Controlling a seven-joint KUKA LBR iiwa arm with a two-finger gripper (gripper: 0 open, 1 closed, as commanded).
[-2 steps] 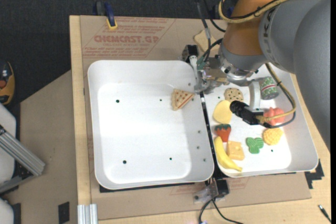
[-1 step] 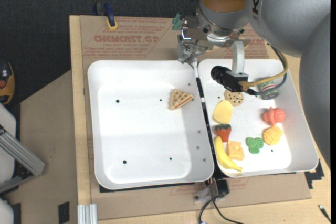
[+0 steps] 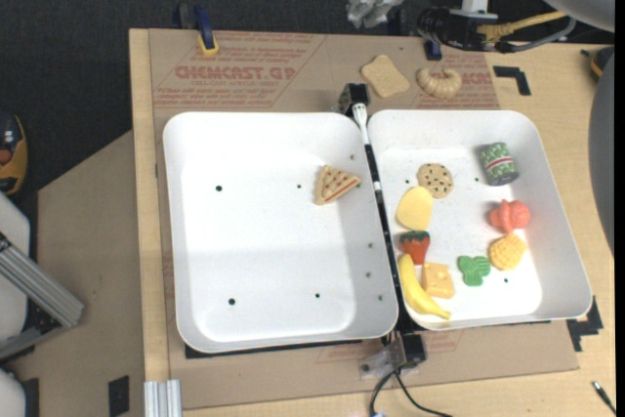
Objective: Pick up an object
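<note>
Pizza slice [image 3: 337, 183] in left bin [image 3: 254, 249]; cookie [image 3: 435, 178], banana [image 3: 420, 293] in right bin [image 3: 547, 259].

I work in a robotics lab, not a kitchen. The left bin [image 3: 195, 239] and right bin [image 3: 552, 283] sit on a printed cardboard sheet [image 3: 254, 68], with a blue clamp [image 3: 205, 32] at its far left corner. The toy food [image 3: 418, 293] is plastic. An aluminium rail [image 3: 39, 286] stands off the sheet's left edge, and a cable [image 3: 393, 388] trails off its near edge.
</note>
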